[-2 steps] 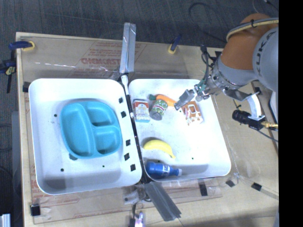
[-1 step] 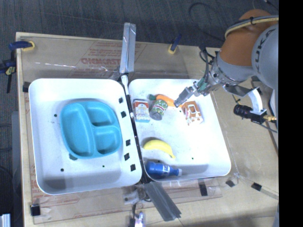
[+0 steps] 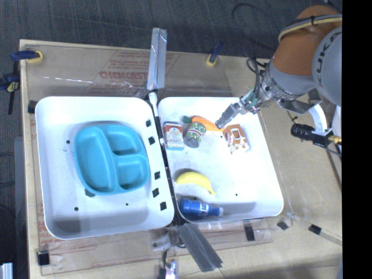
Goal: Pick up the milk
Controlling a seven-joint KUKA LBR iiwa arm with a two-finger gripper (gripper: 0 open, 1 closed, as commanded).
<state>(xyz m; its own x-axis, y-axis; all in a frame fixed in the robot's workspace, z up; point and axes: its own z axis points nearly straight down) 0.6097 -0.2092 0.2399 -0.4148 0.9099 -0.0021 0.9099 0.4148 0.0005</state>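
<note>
A wooden surface [image 3: 273, 68] carries two shallow white bins side by side, seen from above at a slant. The grey arm [image 3: 308, 51] with its orange band reaches in from the right. The left bin [image 3: 52, 173] holds a blue divided tray [image 3: 110, 158], lying flat near its middle. The right bin [image 3: 261, 179] holds several small things. A yellow banana [image 3: 195, 182] lies near the middle, and a blue bottle [image 3: 199, 208] lies on its side at the near edge. An orange object [image 3: 204, 122] sits at the far side, with a green-labelled can [image 3: 195, 134] touching it. The milk [image 3: 173, 136], a small carton, lies just left of the can, beside the bin's left wall. A small orange-and-white box [image 3: 236, 139] lies to the right. The hand [image 3: 224, 121] hovers between the orange object and that box, well apart from the milk; whether its fingers are apart or together cannot be told.
</note>
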